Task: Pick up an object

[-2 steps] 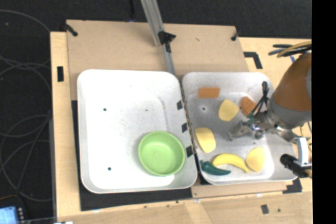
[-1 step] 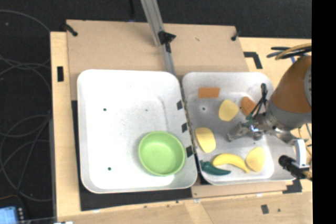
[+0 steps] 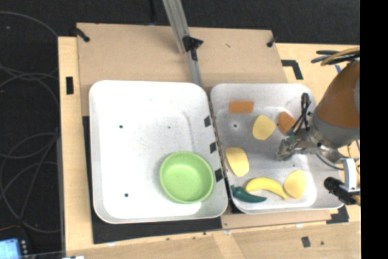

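Gripper [image 3: 286, 148] low in the right bin [image 3: 260, 94] — among scattered items.
Nearest: yellow piece [image 3: 264, 128]; claw state cannot be told.

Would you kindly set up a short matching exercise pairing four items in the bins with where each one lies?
Items:
1. green bowl
2. banana
3. orange block
4. tool

Places:
A. far side of the right bin
B. near side of the left bin
C. over the right bin's right part
D. near edge of the right bin

Pairs: 1-B, 2-D, 3-A, 4-C
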Motion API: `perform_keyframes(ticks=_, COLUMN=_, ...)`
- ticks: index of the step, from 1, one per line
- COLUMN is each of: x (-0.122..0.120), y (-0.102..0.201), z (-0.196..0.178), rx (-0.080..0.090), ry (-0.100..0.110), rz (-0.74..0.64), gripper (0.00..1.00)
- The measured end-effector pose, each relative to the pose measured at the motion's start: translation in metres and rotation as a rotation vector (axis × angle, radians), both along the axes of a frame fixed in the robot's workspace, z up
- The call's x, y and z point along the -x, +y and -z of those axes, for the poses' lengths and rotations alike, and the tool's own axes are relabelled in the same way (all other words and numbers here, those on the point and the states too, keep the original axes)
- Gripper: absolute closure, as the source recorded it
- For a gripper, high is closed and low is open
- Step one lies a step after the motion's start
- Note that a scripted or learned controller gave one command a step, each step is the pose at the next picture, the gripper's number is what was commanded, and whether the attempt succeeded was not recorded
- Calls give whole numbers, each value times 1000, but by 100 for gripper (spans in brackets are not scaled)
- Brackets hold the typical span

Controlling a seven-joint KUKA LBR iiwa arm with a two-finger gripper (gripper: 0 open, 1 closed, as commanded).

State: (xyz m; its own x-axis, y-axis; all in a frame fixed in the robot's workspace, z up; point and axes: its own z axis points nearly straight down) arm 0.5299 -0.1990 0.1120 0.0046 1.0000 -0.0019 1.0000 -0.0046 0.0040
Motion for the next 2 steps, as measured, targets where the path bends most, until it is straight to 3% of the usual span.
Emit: perform_keyframes(ticks=2, x=-2, y=0, z=-92, rx=0, ry=1, rz=-8, gripper=100)
